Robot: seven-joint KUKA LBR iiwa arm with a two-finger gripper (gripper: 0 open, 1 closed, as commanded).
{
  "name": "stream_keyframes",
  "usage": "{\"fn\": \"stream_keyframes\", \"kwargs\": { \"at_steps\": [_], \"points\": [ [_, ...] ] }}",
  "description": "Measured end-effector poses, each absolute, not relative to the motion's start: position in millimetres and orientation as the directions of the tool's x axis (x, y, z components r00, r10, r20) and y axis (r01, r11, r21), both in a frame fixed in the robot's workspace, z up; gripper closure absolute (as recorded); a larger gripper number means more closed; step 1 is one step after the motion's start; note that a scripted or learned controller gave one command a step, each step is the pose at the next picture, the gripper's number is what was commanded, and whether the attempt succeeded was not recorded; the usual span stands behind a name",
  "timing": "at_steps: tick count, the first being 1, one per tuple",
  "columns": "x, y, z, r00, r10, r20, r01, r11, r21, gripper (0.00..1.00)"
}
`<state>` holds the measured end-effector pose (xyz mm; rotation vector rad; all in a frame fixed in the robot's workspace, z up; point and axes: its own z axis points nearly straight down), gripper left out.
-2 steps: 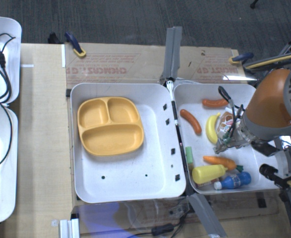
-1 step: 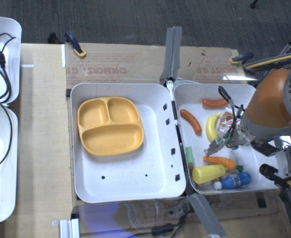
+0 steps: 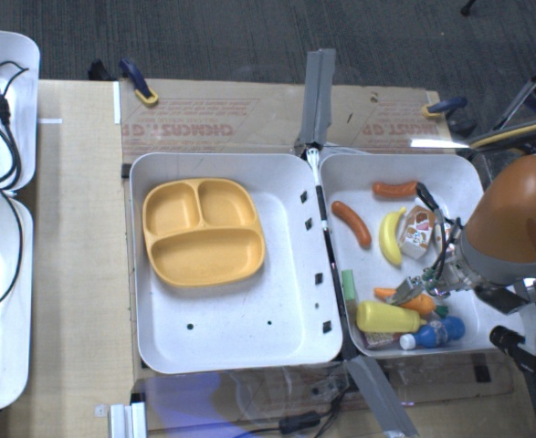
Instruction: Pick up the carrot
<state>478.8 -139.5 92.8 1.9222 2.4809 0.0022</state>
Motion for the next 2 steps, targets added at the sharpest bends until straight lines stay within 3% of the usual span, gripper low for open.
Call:
{"fn": "stream_keyframes", "kwargs": {
  "at_steps": [1,2],
  "points": [
    [478.8,-140,100,-0.247,0.969,-0.002,0.969,0.247,0.002,1.0],
    [478.6,-99,246,-0.233,0.973,-0.001,0.973,0.233,-0.001,1.0]
  ]
}}
